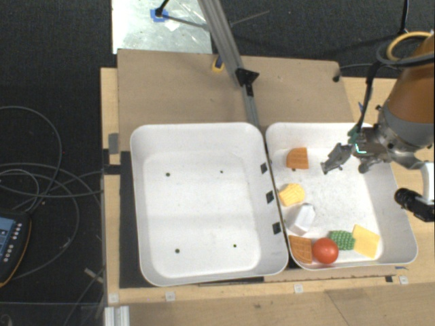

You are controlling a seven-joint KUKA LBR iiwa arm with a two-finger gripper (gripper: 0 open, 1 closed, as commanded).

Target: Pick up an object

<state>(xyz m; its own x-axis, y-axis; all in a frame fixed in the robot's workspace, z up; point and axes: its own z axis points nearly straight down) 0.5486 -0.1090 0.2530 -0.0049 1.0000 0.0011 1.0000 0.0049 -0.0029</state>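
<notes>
We note two white bins on the counter [204, 87]; the left bin [197, 202] is bare, the right bin [387, 202] carries all the objects. The arm [411, 100] enters over the right bin's far right corner. The tool [346, 158] hangs there; we cannot tell its finger state. Nearest candidate: the orange block [297, 158], just toward the bins' shared wall from the tool. Our judgement: the approach runs toward that wall. The yellow piece [291, 195] and tomato [326, 251] lie nearer the front edge.

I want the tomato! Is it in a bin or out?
In. The red tomato lies inside the right bin, near its front edge.
</notes>
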